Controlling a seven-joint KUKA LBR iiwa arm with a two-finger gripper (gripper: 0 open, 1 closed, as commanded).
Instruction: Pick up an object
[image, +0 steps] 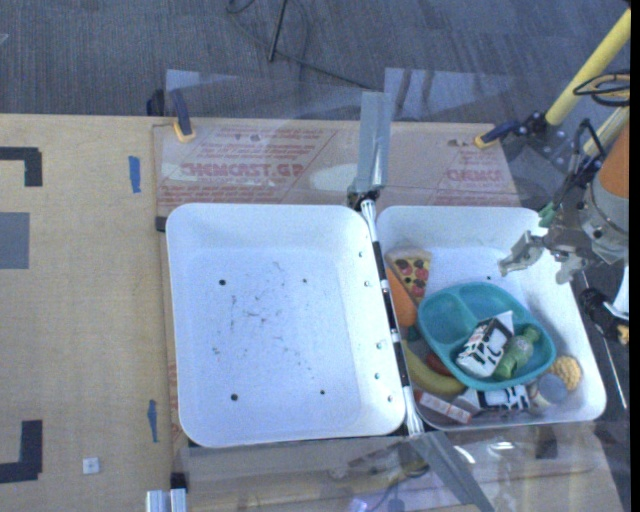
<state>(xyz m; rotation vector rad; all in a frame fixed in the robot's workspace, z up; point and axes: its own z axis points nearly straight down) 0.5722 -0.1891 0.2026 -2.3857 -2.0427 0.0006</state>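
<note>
Bench: pale wood top (80, 300), two shallow white bins side by side, divided by a metal strip.
Left bin (200, 235): holds no loose items; faint scuffs and a few small dark dots on its floor.
Right bin (455, 225): all the objects sit here, crowded toward its near and left parts.
Teal plate (450, 315): divided dish, tilted, resting on top of the pile near the bin's middle.
Black-and-white toy (487, 347): lies in the plate, beside a green piece (518, 350).
Pizza slice (410, 270): against the left wall of the right bin, above an orange item (402, 298).
Banana (432, 378): partly under the plate's near-left edge.
Corn cob (567, 373): near the bin's right wall, just beside the plate.
Flat packet (445, 407): along the near wall, partly covered.
Arm (612, 190): enters from the right, orange band visible at the frame edge.
Gripper (545, 255): above the far-right part of the right bin, clear of the pile, nothing seen between its fingers; how wide the fingers stand, I cannot tell.
</note>
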